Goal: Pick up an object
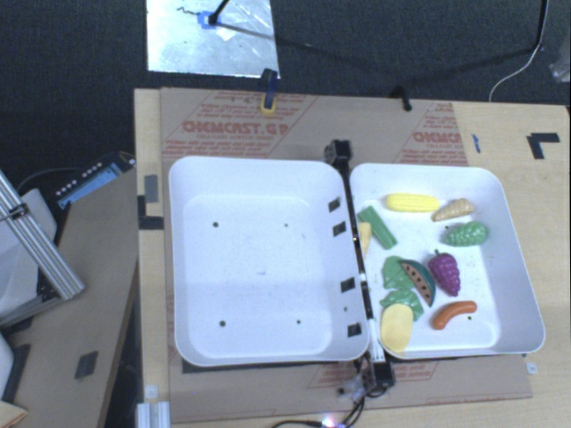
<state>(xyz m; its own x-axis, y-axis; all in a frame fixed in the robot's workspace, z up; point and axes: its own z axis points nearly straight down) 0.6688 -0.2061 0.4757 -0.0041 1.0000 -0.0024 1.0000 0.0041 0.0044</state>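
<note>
Bench (500, 123) bears two bins; right bin (513, 239) holds toy foods: corn (411, 203), grapes (444, 272), sausage (454, 313); end effector state untellable

The arm stands clear of the left bin (259, 275) and the right bin (500, 257). Its pose and its gripper's state cannot be told.

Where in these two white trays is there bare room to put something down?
The left bin offers bare white floor wall to wall. In the right bin, toy food crowds the divider side: yellow corn, purple grapes, orange sausage, a lemon. Free patches there are the strip along the right wall and the near right corner beyond the sausage.
</note>
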